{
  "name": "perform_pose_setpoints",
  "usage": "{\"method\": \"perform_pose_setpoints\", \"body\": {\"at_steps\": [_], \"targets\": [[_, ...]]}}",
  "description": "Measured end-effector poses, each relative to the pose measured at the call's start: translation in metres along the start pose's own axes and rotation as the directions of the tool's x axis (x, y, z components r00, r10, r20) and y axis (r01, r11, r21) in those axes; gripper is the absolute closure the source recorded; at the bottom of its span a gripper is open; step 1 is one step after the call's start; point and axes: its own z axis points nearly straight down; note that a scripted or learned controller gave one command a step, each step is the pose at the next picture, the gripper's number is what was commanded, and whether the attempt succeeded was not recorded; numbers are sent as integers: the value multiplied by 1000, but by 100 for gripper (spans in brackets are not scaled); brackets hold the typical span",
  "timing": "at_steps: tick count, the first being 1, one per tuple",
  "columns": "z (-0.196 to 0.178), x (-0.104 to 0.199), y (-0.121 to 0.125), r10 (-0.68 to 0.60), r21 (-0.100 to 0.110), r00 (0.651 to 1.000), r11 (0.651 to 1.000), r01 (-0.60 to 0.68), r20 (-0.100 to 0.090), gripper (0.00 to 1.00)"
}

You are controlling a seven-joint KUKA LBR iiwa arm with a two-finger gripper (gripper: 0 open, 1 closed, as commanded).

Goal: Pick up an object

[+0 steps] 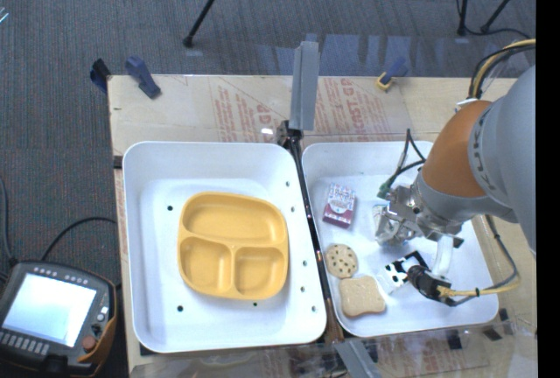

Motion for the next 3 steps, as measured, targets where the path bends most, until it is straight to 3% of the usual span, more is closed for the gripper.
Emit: {"method": "perform_pose_setpoints", "body": {"at_steps": [1,2,3], "targets": [[1,20,32,490,-1,872,872,-490,2,100],[0,-31,2,757,2,653,653,-757,1,100],[-97,83,-50,725,6,688,688,-725,3,100]]}}
